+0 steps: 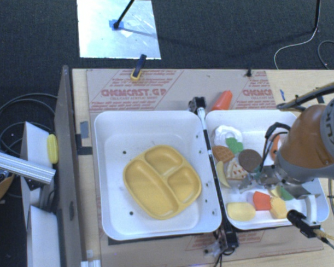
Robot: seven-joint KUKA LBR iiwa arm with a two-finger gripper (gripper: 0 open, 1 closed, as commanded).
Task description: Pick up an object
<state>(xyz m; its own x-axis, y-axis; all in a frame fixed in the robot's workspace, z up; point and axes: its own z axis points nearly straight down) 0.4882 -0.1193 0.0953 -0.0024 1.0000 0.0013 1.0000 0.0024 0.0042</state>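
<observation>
The right bin (318, 207) holds a heap of small toy foods. Among them are a white piece (228, 132), a green piece (233, 144), a brown waffle-like piece (223, 153), a dark brown disc (249, 159), a red piece (261, 200) and a yellow lump (241, 211). My gripper (260, 177) reaches in from the right and hangs low over the middle of this heap, just below the brown disc and above the red piece. The arm's grey wrist and orange band (315, 136) hide the bin's right half.
The left bin (115, 132) holds a yellow divided plate (161, 181). An orange carrot-like toy (223, 100) lies on the bench behind the right bin. Another yellow piece (278, 208) sits near the right bin's front wall. Cables run along the bench's right edge.
</observation>
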